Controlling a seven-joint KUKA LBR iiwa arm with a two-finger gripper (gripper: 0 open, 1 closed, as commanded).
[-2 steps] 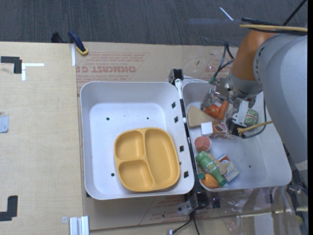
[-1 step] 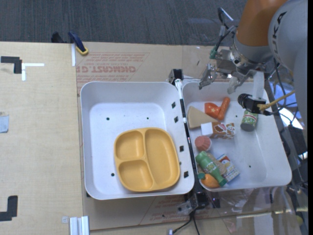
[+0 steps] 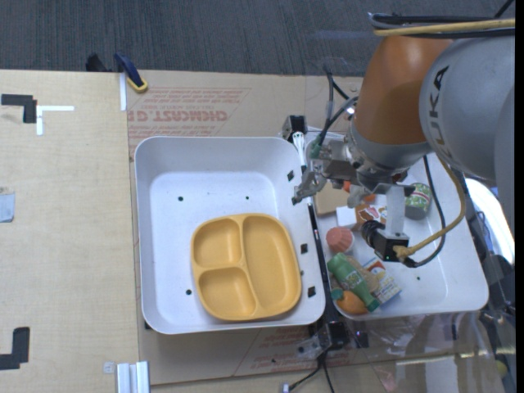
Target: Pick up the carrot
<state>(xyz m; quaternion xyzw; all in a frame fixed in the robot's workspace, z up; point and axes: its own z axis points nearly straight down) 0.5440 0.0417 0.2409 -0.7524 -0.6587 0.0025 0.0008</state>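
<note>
The carrot appears as an orange lump at the front left corner of the right bin, partly under a green bottle. My gripper hangs below the orange wrist band over the back half of that bin, well behind the carrot and apart from it. The wrist hides most of the gripper from this camera. Nothing can be seen held in it.
The left bin holds a yellow divided plate. The right bin also has a pink round item, a colourful packet beside the bottle, a red and white item and a green and white object.
</note>
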